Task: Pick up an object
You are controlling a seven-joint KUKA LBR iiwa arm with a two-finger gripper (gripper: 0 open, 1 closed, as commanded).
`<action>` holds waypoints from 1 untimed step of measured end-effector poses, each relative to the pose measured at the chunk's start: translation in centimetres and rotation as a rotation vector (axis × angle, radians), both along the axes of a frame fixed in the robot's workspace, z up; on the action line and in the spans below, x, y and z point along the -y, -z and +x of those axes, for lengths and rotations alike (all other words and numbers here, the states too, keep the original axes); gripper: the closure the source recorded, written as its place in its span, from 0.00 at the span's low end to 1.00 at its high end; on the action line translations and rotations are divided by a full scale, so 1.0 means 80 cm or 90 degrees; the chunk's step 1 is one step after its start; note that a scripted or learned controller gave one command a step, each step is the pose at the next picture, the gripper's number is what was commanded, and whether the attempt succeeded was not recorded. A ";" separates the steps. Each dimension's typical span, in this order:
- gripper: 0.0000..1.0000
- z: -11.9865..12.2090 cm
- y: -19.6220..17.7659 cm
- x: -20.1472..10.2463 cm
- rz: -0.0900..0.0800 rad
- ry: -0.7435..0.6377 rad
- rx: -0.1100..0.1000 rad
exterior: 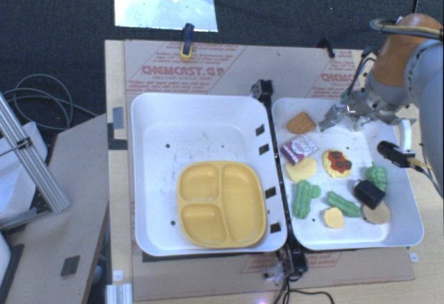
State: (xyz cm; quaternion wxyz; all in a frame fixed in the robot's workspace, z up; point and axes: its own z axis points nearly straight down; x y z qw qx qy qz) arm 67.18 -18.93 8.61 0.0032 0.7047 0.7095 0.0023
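The gripper (341, 115) hangs over the far part of the right bin (411, 226), its fingers slightly parted with nothing between them. The orange cracker (301, 122) lies just left of the gripper. Nearer than the cracker are the packet (299, 149), pizza (337, 163) and cactus (303, 198). The yellow tray (222, 203) sits in the left bin (156, 125), well apart from the cracker.

Left of the gripper (338, 117), a glossy yellow plastic tray (222, 203) sits in a smooth, scuffed white plastic bin (159, 129).
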 end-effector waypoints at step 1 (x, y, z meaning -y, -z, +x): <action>0.00 -0.103 -0.108 0.024 0.000 0.006 -0.005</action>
